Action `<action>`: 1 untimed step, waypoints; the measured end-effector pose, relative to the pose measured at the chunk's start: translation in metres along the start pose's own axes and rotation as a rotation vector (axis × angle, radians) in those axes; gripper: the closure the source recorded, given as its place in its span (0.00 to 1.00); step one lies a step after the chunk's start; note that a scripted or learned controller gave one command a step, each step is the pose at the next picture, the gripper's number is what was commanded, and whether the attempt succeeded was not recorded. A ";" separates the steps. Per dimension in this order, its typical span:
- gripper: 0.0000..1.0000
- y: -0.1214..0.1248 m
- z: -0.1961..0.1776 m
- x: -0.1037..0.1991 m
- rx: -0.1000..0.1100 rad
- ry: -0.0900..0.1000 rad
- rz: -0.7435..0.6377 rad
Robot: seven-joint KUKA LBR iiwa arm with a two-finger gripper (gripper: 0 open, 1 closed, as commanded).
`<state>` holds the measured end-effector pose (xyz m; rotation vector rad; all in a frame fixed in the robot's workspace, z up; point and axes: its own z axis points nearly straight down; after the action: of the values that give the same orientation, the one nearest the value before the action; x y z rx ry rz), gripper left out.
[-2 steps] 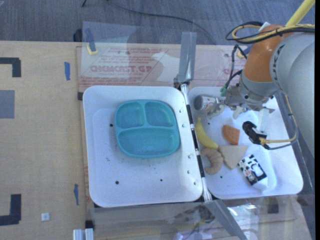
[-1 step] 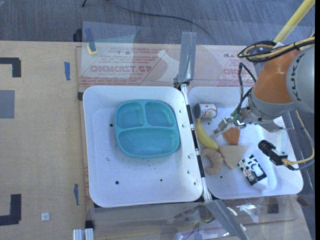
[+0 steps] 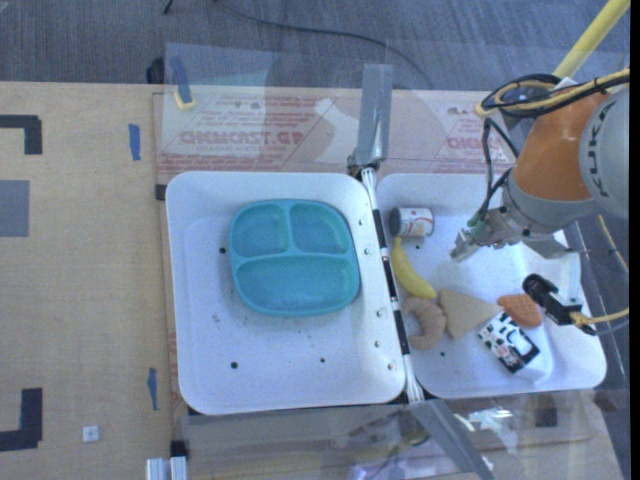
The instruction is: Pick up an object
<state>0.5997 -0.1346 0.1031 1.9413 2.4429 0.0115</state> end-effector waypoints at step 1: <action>0.00 0.000 0.000 0.000 0.000 0.000 0.000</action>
<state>0.5996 -0.1346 0.1030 1.9416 2.4433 0.0112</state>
